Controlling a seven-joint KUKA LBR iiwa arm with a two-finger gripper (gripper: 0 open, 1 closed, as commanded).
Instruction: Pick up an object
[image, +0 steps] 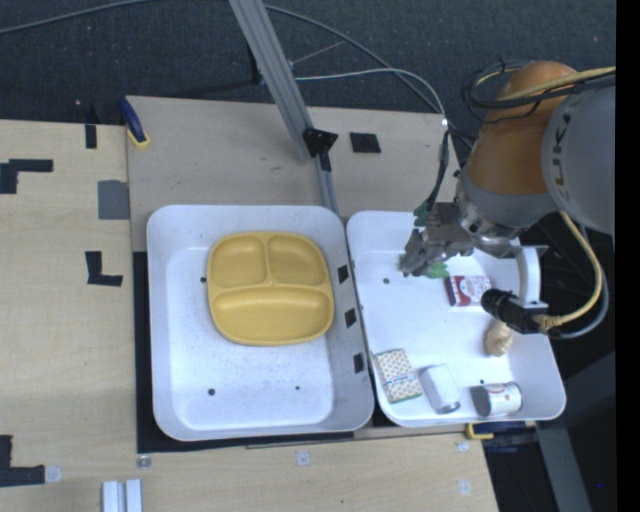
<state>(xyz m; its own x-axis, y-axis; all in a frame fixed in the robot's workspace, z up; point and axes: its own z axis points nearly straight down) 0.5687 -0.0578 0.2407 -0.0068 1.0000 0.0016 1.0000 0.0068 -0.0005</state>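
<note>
Nearest you, along the right bin's (540, 400) lower edge, you see a patterned packet (397, 375), a grey cylinder (439, 388) and a small can (497, 399). Above them sit a tan lump (497, 340) and a red-and-white packet (466, 290). The gripper (422, 255) hangs over the bin's upper part. A yellow divided plate (270, 287) lies in the left bin (180, 330).
</note>
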